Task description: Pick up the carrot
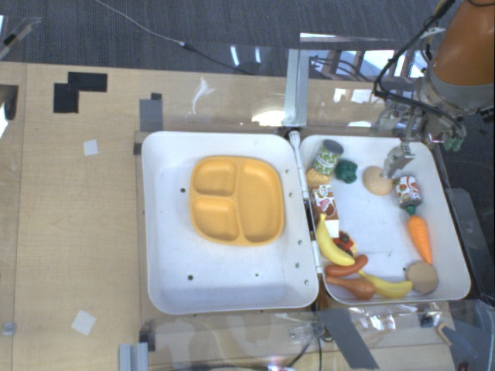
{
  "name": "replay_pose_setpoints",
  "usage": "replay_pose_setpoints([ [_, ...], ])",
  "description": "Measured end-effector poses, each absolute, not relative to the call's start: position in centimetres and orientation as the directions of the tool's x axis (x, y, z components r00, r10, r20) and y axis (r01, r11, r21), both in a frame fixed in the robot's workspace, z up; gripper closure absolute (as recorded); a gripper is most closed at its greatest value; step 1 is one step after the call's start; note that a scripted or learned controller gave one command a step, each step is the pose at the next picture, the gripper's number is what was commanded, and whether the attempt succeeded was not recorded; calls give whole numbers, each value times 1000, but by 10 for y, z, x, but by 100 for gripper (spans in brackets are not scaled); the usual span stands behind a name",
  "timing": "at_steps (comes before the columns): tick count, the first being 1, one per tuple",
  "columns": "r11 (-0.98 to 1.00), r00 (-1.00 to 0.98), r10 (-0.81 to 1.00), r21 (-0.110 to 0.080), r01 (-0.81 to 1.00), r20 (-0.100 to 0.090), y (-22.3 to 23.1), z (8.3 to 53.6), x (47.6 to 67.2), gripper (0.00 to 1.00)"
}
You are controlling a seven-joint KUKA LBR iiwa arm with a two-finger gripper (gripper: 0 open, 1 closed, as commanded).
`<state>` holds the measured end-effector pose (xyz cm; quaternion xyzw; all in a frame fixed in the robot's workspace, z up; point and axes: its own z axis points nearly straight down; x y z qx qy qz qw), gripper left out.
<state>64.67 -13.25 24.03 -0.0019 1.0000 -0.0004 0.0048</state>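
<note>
Pale wooden bench (69, 230) stands against dark grey carpet (193, 10).

Yellow plate (236, 199), 2 bananas (334, 247)

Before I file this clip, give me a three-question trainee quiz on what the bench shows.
1. True or false: the carrot lies in the left bin.
2. Multiple choice: what sits in the left bin? A) a banana B) a yellow divided plate C) a potato
3. Fill in: the gripper hangs over the right bin's ____ end, far or near.

Key:
1. False; it lies in the right bin, along its right wall.
2. B.
3. Far; it is above the upper right part, beside a round beige item, apart from the carrot.
</note>
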Motion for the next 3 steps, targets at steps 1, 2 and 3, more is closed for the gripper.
replay_pose_setpoints([
  [1, 995, -995, 103, 1, 103, 4, -192, 112, 583, 0],
  [2, 989, -989, 148, -1, 148, -15, -205, 90, 557, 0],
  [3, 990, -990, 141, -2, 141, -25, -204, 103, 561, 100],
])
